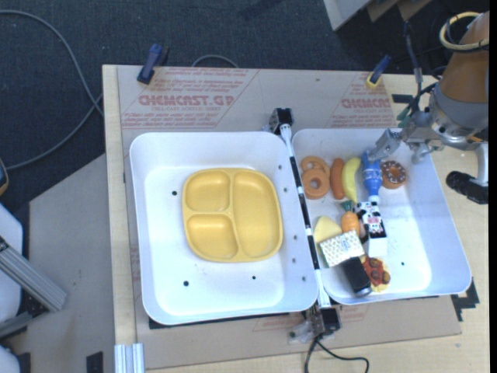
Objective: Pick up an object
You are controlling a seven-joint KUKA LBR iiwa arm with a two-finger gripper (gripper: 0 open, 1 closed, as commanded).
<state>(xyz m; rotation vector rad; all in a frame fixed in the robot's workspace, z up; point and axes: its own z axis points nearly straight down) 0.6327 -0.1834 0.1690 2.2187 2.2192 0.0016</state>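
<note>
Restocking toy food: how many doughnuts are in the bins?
2, both in the right bin: a plain doughnut at its upper left, and a sprinkled doughnut right of the blue bottle. Others may hide in the clutter.

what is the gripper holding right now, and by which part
Nothing shows between its fingers. The gripper hangs over the right bin, just above the blue bottle and the chocolate donut; neither is lifted.

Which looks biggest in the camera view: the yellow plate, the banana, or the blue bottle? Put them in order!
1. The yellow plate, by far.
2 and 3. The banana and the blue bottle look nearly the same length lying side by side, so I will not rank those two.
</note>
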